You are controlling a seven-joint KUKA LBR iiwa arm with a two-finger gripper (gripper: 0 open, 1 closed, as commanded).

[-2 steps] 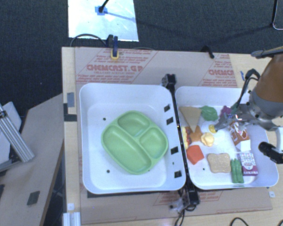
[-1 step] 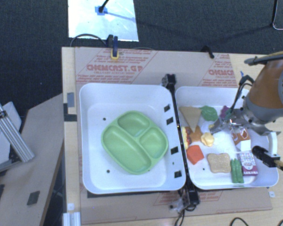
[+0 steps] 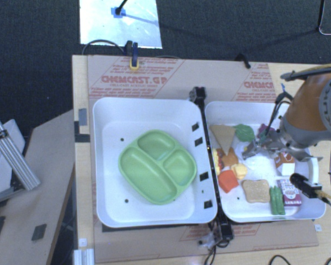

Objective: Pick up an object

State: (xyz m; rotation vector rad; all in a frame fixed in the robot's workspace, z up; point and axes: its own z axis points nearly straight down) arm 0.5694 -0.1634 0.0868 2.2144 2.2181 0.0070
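Toast slice (image 3: 256,190) and green stick (image 3: 276,200) crowding the front of the right bin (image 3: 265,218), jumbled with orange block (image 3: 227,180) and green lump (image 3: 244,132). Green divided plate (image 3: 157,166) alone in the left bin (image 3: 107,148). Gripper (image 3: 254,149) low among the toys mid-bin, seemingly seeking one; finger spread impossible to tell, nothing visibly pinched.

Here's the arm (image 3: 320,106): a fat rounded grey casing, smooth and matte, with a broad orange band (image 3: 308,101) wrapped around it above the wrist. Thin dark cables (image 3: 274,115) trail down beside it. At the end sits the tool (image 3: 259,146), a small cluster of dull grey metal parts, too blurred for detail.
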